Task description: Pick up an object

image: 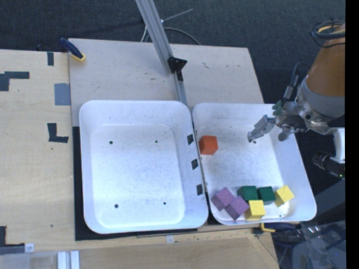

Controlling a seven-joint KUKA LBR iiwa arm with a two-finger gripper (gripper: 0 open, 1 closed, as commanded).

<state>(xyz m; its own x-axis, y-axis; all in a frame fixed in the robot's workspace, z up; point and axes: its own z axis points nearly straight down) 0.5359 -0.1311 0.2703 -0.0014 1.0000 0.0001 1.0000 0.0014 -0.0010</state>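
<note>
An orange cube (208,145) sits alone in the right bin (235,161), near its left wall. Along that bin's front edge lie two purple blocks (230,202), two green blocks (256,194) and two yellow blocks (256,208), bunched close together. My gripper (268,137) hovers over the right bin's back right part, well to the right of the orange cube. Its fingers (257,132) are spread open, and there is nothing between them.
The left bin (134,167) stands beside the right one, its rim touching it. A slanted metal pole (160,35) runs down to the bins' shared back corner. The arm's orange band (331,66) rises at the far right.
</note>
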